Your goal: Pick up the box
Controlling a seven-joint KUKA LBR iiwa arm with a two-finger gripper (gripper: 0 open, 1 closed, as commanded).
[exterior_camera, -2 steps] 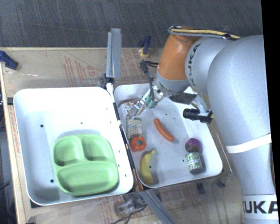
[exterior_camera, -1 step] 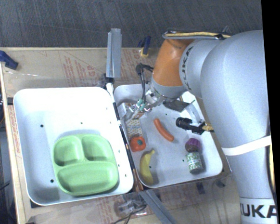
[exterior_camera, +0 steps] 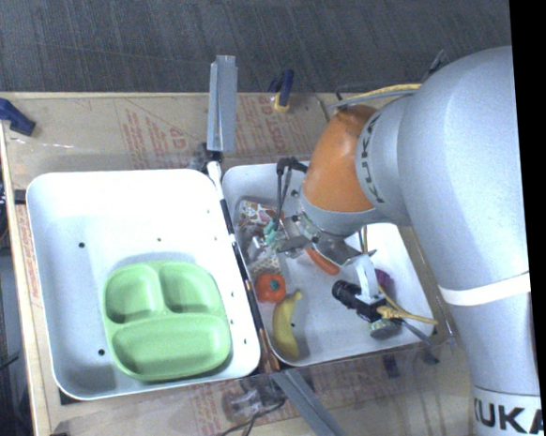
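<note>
The box (exterior_camera: 253, 218), a small carton with a busy brown and white print, lies against the left wall of the right bin (exterior_camera: 251, 178), near its far corner. My gripper (exterior_camera: 287, 237) reaches down from the orange wrist band (exterior_camera: 337, 172) and sits just right of the box, close to or touching its right edge. The wrist hides part of the bin floor behind it. Nothing is seen lifted off the floor.
Also in the right bin are a red-orange round fruit (exterior_camera: 271, 286), a banana (exterior_camera: 287, 325), an orange carrot-like piece (exterior_camera: 322, 260) and a purple thing (exterior_camera: 384, 278). The left bin (exterior_camera: 66, 219) holds a green divided plate (exterior_camera: 166, 319).
</note>
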